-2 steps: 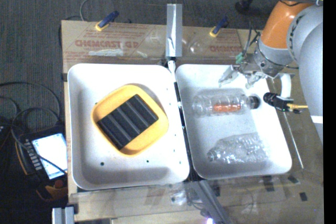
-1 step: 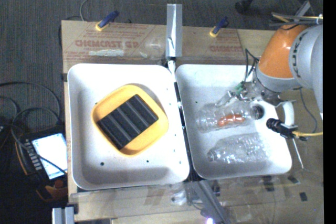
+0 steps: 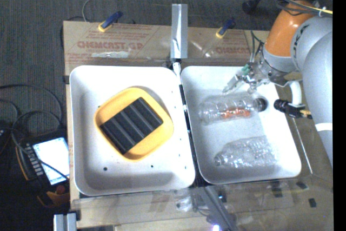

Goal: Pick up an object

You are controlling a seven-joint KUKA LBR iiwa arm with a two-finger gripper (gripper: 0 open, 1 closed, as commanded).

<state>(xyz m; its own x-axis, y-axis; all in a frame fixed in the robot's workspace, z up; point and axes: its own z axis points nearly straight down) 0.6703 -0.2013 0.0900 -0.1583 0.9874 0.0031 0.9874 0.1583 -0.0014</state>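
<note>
Two clear plastic bottles lie in the right bin (image 3: 205,167). One bottle (image 3: 230,108), with an orange label and a dark cap, rests across the bin's middle. A crumpled bottle (image 3: 243,152) lies nearer the front. My gripper (image 3: 241,79) hangs at the bin's back right, just above and behind the labelled bottle's cap end. A yellow tray with a black ribbed insert (image 3: 134,123) lies in the left bin (image 3: 86,170).
The grey arm with its orange band (image 3: 286,35) comes in from the right over the right bin's far corner. Cardboard (image 3: 124,43) with blue clamps lies behind the bins. A metal post (image 3: 179,35) stands between them at the back.
</note>
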